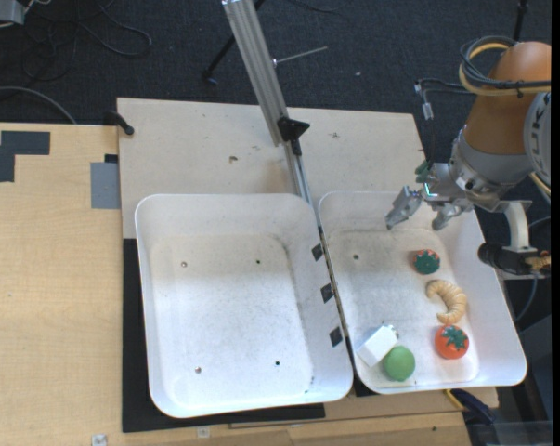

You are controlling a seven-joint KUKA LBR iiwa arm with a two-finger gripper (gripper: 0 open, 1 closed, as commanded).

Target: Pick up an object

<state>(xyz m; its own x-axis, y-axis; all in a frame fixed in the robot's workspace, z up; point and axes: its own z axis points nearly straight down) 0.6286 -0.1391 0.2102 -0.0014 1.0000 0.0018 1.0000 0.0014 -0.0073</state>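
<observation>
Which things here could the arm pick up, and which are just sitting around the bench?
Candidates for picking, all in the right bin:
small dark green ball
tan curved piece
red tomato-like toy
white block
green ball
The end effector hangs above that bin.

Lying about:
left bin
slanted metal rail
floor cables

Arm (502, 119): grey KUKA iiwa body with rounded, smooth casing.
Band (516, 72): broad orange dome-shaped section above the wrist, glossy.
Wrist: grey metal collar beneath the orange, ringed with darker fittings.
Cables (479, 63): black and yellow leads looped at about 11 o'clock of the orange band; a thin black lead runs down towards the wrist.
End effector (426, 208): two slim grey metal fingers on a compact grey block, with a small teal-green spot on it.
</observation>
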